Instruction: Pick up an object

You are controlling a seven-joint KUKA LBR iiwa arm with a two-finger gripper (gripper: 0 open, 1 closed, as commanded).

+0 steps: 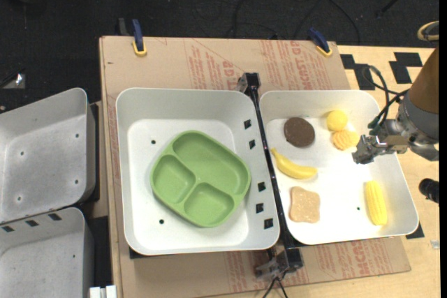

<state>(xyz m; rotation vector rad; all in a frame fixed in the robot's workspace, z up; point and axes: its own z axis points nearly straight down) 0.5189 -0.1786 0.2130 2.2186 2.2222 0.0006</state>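
The right bin (328, 234) holds several toy foods: a brown round cookie (299, 131), a yellow banana (293, 165), a tan slice of bread (305, 205), a yellow ball-shaped fruit (336, 120), a ridged orange-yellow piece (342, 140) and a corn cob (376, 202). My gripper (366, 150) hangs over the right side of this bin, just right of the ridged piece and above the corn cob. Nothing shows between its tips.
The left bin (140, 220) holds a green divided plate (200, 179). A black divider (264, 164) runs between the bins. Grey metal trays (42, 143) lie off the bench at the left. The arm comes in over the right bin's right rim.
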